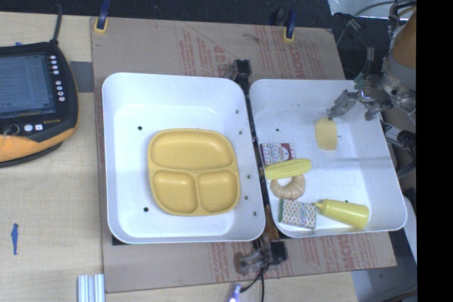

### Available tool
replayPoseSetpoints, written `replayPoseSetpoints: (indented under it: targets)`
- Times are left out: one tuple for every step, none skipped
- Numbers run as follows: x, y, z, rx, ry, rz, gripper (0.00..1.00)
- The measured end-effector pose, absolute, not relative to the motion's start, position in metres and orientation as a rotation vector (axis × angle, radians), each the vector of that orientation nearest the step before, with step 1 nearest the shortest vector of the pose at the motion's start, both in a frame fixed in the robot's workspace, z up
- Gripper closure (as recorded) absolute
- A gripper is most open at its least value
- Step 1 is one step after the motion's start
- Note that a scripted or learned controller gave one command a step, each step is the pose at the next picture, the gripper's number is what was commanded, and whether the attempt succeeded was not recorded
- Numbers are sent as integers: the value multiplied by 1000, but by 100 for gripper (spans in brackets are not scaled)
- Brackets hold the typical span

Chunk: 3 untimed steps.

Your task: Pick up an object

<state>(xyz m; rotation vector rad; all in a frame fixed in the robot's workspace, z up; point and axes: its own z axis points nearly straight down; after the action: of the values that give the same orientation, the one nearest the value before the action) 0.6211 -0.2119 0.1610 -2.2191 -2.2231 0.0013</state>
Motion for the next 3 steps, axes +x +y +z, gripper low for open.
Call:
replayPoseSetpoints:
  targets:
    - [619, -192, 91, -2212, -2227, 7, 0]
    - [619, -194, 103, -2211, -2229, 7, 100]
    - [619, -194, 102, -2210, -2229, 8, 0]
